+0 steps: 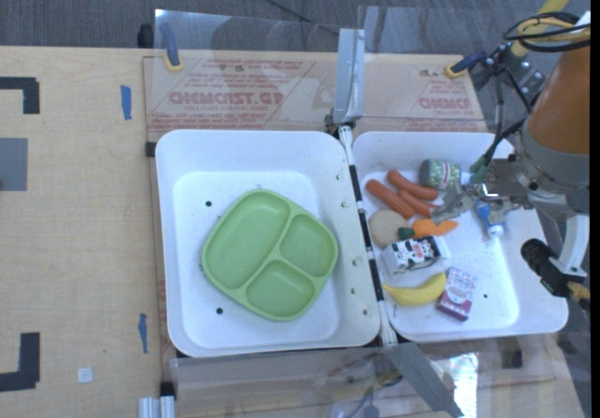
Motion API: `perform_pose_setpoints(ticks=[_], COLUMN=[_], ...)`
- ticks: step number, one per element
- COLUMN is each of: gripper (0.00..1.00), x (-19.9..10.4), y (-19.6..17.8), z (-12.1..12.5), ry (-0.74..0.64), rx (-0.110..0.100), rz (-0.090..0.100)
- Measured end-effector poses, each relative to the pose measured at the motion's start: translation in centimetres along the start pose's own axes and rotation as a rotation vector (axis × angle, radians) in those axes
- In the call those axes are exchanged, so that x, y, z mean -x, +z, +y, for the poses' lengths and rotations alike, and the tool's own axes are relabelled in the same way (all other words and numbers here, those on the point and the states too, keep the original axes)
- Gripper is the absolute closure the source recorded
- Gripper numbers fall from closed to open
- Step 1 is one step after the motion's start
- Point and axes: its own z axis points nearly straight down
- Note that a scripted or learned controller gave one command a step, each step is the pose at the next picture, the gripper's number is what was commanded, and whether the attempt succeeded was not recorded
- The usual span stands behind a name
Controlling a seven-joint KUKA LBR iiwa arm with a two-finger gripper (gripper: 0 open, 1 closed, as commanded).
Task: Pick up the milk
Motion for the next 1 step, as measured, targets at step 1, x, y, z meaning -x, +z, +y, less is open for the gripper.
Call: perform_pose_setpoints(ticks=[1], gripper=[0.0], x=[-0.27], y=[11.63], z=[-1.25], ry=[-0.041], rx=[0.001], rz=[0.0])
